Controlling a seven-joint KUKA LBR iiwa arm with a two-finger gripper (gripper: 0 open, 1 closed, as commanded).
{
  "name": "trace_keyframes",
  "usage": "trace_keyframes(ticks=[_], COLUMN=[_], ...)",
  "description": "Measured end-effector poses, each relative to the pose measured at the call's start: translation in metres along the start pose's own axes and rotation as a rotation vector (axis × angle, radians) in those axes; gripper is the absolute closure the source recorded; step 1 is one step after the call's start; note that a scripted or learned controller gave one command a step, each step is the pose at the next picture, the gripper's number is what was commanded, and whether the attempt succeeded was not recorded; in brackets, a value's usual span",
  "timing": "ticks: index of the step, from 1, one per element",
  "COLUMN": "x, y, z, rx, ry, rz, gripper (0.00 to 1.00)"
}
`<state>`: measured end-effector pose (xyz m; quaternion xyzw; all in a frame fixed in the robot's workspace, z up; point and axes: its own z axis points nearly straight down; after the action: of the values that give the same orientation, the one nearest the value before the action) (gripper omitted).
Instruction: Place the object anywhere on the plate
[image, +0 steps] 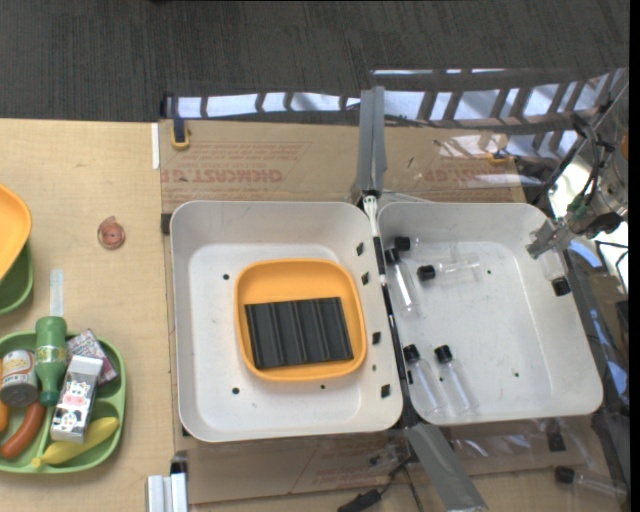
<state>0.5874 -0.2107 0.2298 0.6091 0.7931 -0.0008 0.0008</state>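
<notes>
An orange, rounded-square plate (298, 278) sits in the middle of the left white bin (200, 330). A dark grey ribbed slab (300, 332) lies flat on the plate and covers most of its middle. My gripper (548, 242) hangs at the far right, over the upper right rim of the right bin (500, 390), well away from the plate and the slab. Nothing shows between its tips.
Several clear vials with black caps (437, 272) lie scattered in the right bin, and two more lie near its front left (447, 375). On the bench to the left stand a green tray of toy food (60, 405), an orange bowl (10, 235) and a small pink piece (112, 233).
</notes>
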Motion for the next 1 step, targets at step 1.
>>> trace_keyframes(ticks=[1], x=[-0.0253], y=[0.051], z=[-0.056], rx=[0.001], ry=[0.001], rz=[0.011], gripper=[1.0])
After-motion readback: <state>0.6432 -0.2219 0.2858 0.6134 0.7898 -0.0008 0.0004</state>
